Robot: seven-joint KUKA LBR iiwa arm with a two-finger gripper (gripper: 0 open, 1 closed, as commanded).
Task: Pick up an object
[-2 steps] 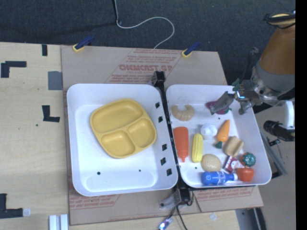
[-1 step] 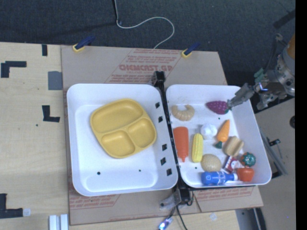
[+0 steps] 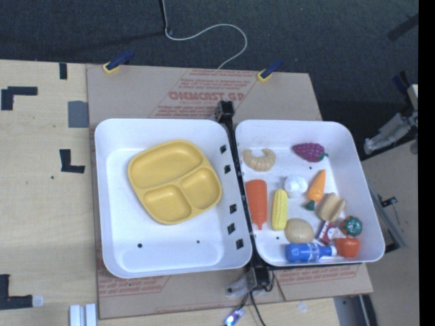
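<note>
Nothing lifted yet: my hand's state I cannot tell; toy foods beside the corn cob (image 3: 279, 209) await picking, right bin (image 3: 340, 131).

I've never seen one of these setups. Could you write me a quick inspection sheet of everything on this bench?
Surface: cardboard sheet on a wooden bench, held by two clamps at its far edge.
Job's things: right bin holds toy food: croissant, purple grapes, two carrots, corn cob, potato, blue bottle, a few small pieces bunched at the near right corner.
Clutter: left bin holds a yellow divided plate.
Grippers: nothing seen.
Cables: white cable loops behind the bins; wires by the near centre clip.
Surroundings: dark carpet beyond the bench; black tape marks on the left.
</note>
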